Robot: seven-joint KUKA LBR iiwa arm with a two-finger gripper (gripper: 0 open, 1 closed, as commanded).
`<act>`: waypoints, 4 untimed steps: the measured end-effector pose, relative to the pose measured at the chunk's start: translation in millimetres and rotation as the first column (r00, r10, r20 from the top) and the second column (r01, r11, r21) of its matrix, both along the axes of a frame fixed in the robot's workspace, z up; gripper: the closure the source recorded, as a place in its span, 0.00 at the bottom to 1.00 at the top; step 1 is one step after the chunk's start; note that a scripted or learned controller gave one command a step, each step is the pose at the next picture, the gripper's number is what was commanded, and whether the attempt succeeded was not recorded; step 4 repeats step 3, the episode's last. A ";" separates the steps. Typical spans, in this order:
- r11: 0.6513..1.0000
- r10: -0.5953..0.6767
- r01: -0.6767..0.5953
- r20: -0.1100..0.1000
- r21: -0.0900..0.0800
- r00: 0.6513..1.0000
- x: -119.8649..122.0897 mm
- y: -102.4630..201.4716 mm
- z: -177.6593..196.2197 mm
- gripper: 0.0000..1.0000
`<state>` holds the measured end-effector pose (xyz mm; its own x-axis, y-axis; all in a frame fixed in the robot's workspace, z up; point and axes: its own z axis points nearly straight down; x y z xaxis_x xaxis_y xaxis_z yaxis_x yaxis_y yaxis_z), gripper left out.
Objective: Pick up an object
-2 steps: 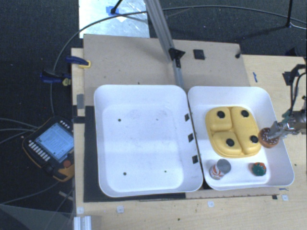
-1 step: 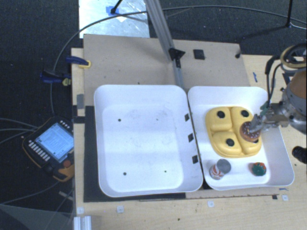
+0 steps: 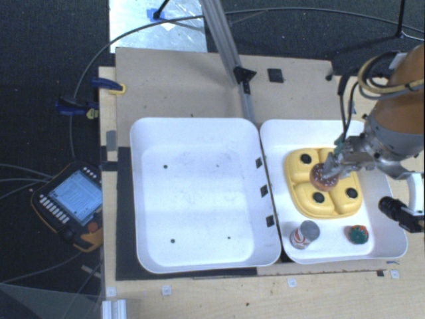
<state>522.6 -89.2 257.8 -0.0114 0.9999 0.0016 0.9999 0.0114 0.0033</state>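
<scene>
Brown tabletop (image 3: 199, 85) carries 2 white bins side by side. Your end effector (image 3: 330, 171) is down in the right bin (image 3: 398, 244), over a yellow tray-like object (image 3: 332, 201) with dark spots; you cannot tell its state. Near that bin's front edge lie a small grey-and-red object (image 3: 304, 234) and a green-and-red ball (image 3: 358, 234).
</scene>
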 end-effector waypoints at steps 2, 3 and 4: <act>1.000 -0.001 0.001 -0.001 0.000 1.000 26.7 118.0 -19.4 1.00; 1.000 -0.001 0.001 -0.002 0.000 1.000 33.0 175.1 -33.0 1.00; 1.000 -0.001 0.001 -0.002 0.000 1.000 33.0 175.1 -33.0 1.00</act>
